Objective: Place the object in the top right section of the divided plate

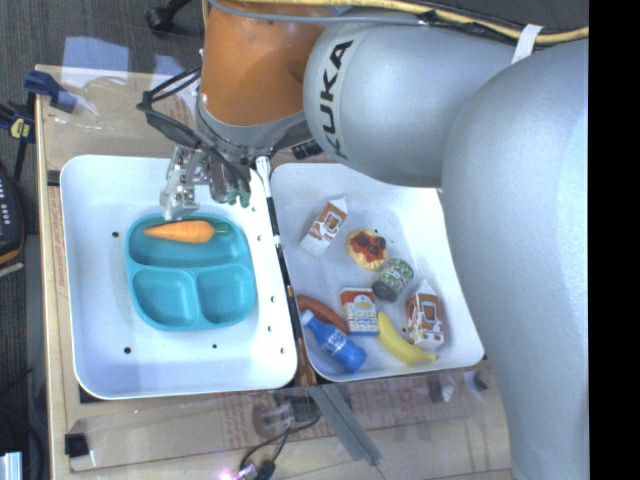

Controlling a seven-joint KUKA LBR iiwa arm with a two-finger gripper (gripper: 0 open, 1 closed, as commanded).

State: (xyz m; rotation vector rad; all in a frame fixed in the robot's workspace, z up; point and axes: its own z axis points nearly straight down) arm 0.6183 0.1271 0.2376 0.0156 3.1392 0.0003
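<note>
1. Left bin (100,358) holds a blue divided plate (190,273): one long section across the top, two smaller ones below.
2. Carrot (181,231) lies flat in the long top section, tip toward 9 o'clock, stretching across most of it incl. the right part.
3. Gripper (205,190) hangs just off the plate's 12 o'clock rim, above the carrot. Nothing between its fingers; they look spread apart, tho the metal bits blur together there.
4. Arm (420,88) comes in from 3 o'clock; its orange band (250,63) sits right above the gripper.
5. Right bin (445,228), clockwise from 12: small carton (326,226), tart w/ red fruit (367,249), green-labelled can (394,278), second carton (424,318), banana (402,343), blue bottle (335,343) at 7 o'clock.
6. Red-brown sausage (322,310) just above the bottle, touching a small box (359,310) in the middle.
7. Carrot and gripper are close but apart.
</note>
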